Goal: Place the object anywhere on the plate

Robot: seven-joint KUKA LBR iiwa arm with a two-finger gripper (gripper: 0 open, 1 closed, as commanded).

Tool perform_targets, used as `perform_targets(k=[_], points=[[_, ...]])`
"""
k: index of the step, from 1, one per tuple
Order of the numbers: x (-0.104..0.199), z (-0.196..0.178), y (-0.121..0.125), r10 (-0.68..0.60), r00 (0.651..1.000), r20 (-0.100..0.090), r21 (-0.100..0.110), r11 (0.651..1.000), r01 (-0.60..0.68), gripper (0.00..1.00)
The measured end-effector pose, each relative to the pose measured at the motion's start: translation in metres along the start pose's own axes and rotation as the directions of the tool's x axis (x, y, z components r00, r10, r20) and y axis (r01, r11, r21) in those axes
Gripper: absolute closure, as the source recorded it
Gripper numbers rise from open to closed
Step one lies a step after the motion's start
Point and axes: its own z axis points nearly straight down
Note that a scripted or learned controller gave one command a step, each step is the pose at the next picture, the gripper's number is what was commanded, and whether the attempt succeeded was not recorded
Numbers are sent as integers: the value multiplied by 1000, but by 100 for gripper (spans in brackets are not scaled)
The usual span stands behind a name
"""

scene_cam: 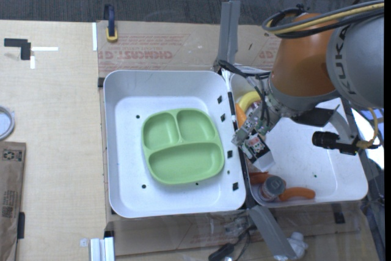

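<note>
Plate: green, three compartments, nothing on it, so placement is not yet done. Arm reaches over the bin right of the plate, wrist angled down. Gripper sits just right of the plate, low over the bin's left edge; its state cannot be told. Possible objects, a yellow item and an orange item, lie right of the plate, identity unclear.
</note>
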Motion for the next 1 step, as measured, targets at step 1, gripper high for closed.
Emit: perform_targets(k=[1], points=[[21,-50,21,-216,976,4,-2,976,216,100]])
